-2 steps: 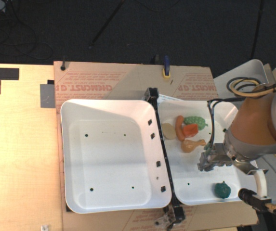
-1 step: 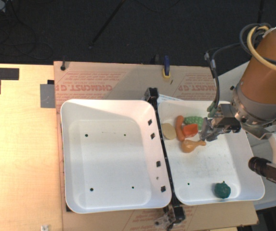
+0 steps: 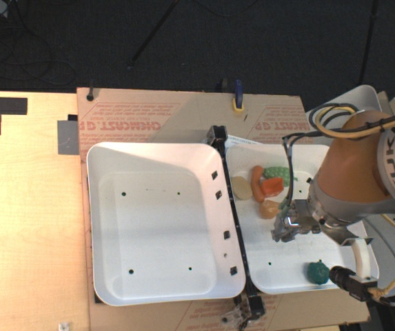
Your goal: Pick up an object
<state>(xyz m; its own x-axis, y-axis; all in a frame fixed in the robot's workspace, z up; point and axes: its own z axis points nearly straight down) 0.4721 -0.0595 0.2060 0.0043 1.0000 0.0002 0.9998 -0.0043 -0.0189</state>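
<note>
Nearest you, arm [image 3: 352, 171] hangs over right bin [image 3: 280, 267]; gripper [image 3: 285, 232] beside food pile [image 3: 265, 185], grip state unreadable.

bins: 2 white [image 3: 157, 221] [image 3: 280, 271] | arm: 1 [image 3: 352, 171] | objects in right bin: about 6 – 1 tan disc [image 3: 242, 187], 1 orange sausage shape [image 3: 258, 183], 1 green piece [image 3: 277, 174], 1 red-orange piece [image 3: 273, 185], 1 pale orange piece [image 3: 270, 208], 1 teal ball [image 3: 317, 272]

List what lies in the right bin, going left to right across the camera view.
Beige round piece → orange-red sausage-shaped piece → gripper → teal ball. The green, red and pale orange pieces overlap in a cluster by the sausage, so they are left out.
</note>
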